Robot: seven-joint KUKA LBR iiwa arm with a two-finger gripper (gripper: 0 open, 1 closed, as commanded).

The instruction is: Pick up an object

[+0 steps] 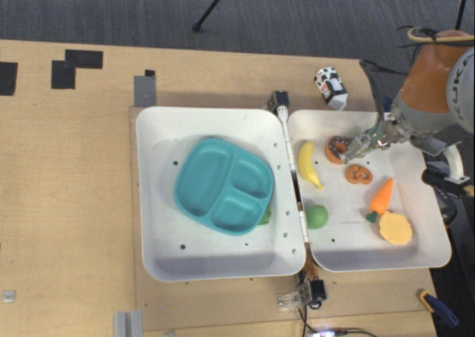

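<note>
Whether the jaws are parted or clenched cannot be told; the gripper (355, 147) hangs low at about 12 o'clock in the right bin (438, 254), right against a small reddish-brown toy (338, 149) there. Just below lies a pretzel (358, 174). A banana (308, 165) rests at 9 o'clock, a green ball (317, 216) at 7 o'clock. A carrot (381, 197) and a yellow piece (395, 228) sit toward 5 o'clock. Over in the left bin (159, 254), a teal divided plate (225, 185) lies at the centre. Beyond the right bin's 12 o'clock rim stands a cow-patterned carton (330, 87).
</note>
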